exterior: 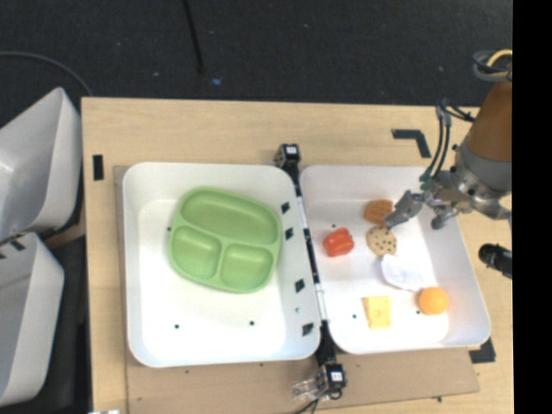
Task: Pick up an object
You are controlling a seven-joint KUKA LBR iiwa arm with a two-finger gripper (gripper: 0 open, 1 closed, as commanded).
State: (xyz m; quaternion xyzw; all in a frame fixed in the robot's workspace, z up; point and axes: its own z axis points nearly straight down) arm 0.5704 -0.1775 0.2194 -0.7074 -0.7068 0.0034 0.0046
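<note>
Right white bin [448,335]: round speckled cookie [381,241] lying flat; jaws [420,210] spread apart just above, holding nothing.

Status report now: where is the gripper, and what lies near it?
Gripper open, low over right bin, holding nothing. Nearest: brown cookie and speckled cookie. Red piece and white disc close by.

Green divided plate [226,241] in left bin [142,317].
Lying flat, three compartments, on wooden bench [216,128].
</note>
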